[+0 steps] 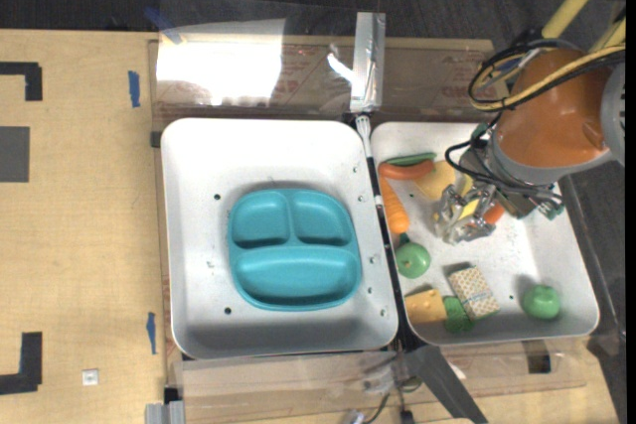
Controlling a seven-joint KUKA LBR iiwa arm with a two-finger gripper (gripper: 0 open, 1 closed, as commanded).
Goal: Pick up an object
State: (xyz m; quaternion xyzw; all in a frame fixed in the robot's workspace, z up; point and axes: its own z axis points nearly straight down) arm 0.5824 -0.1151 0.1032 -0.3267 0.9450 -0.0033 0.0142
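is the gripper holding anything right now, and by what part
It cannot be told. The gripper is low in the right bin among the toy food, but the view is too small and cluttered to show anything between its tips.

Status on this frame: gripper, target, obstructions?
Gripper low in right white bin, grasp unclear. Nearest: orange carrot-shaped toy, round green toy. Teal divided tray sits in left white bin.

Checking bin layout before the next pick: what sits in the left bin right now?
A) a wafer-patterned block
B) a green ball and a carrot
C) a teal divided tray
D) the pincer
C: the teal divided tray lies alone in the left bin, while the small food items sit in the right bin.
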